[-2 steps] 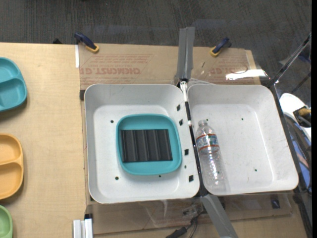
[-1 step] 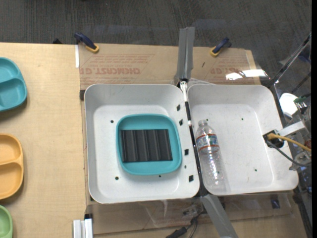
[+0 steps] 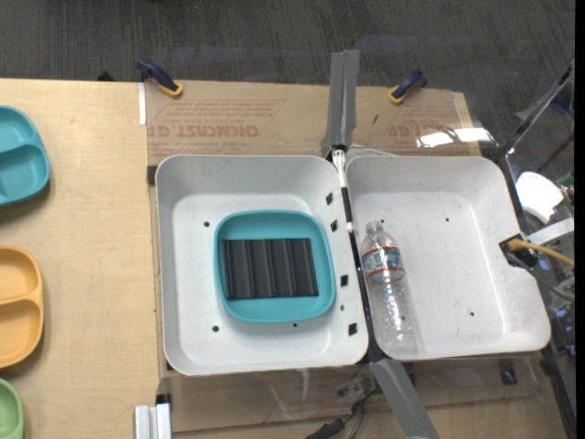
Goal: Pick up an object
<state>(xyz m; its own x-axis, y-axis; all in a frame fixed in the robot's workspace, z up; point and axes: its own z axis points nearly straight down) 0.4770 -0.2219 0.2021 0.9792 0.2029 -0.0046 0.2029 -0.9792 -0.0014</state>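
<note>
Jaw state: cannot tell from this view.

Far left of frame, on the wooden bench (image 3: 91, 245): a teal divided plate (image 3: 18, 158), an orange divided plate (image 3: 16, 307) below it, and a green plate (image 3: 5, 412) at the lower left corner, all cut by the edge.

Centre left: the left bin (image 3: 178, 245) holds a teal tray (image 3: 274, 313) with a dark ribbed insert, lying flat in the middle.

Centre right: the right bin (image 3: 457, 245) holds a clear water bottle (image 3: 388, 286), lying along its left wall, cap toward the top of the frame.
</note>
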